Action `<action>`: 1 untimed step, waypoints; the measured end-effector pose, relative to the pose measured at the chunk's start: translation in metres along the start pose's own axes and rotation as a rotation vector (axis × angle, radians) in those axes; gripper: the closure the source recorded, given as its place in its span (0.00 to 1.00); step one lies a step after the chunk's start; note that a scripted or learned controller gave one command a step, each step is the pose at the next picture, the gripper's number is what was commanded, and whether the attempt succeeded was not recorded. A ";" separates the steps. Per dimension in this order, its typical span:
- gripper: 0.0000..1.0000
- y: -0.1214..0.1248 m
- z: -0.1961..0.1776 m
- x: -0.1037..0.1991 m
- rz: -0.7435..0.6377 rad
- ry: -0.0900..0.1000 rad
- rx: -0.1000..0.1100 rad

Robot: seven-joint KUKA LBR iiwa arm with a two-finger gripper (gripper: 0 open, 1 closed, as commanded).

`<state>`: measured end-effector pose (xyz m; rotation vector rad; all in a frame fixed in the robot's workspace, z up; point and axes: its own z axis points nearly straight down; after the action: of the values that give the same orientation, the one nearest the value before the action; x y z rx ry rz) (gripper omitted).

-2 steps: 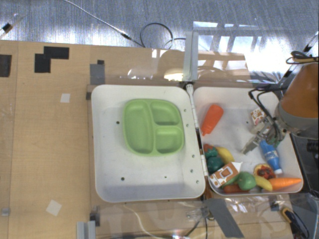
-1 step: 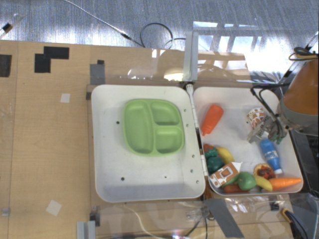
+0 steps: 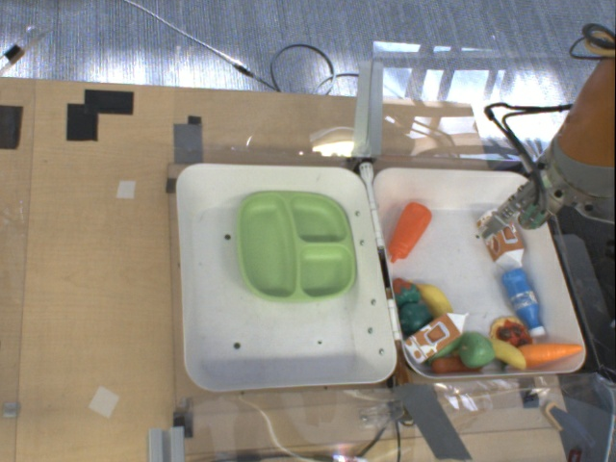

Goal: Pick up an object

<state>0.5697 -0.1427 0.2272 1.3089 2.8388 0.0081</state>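
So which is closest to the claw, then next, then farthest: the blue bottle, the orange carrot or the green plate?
From the claw:
1. Blue bottle, just below it, right bin.
2. Orange carrot, across the same bin's left side.
3. Green plate, left bin.

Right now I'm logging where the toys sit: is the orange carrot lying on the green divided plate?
No, the orange carrot lies in the right bin, while the green divided plate sits in the left bin.

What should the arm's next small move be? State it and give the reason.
Probably a short descent onto the blue bottle. The gripper hangs at the right bin's far right, just above the bottle's white end, and the bottle lies apart from the toy pile along the near wall.
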 end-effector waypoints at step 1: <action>1.00 0.085 -0.045 0.011 0.113 0.007 0.003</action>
<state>0.6263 -0.0793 0.2728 1.4703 2.7678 0.0091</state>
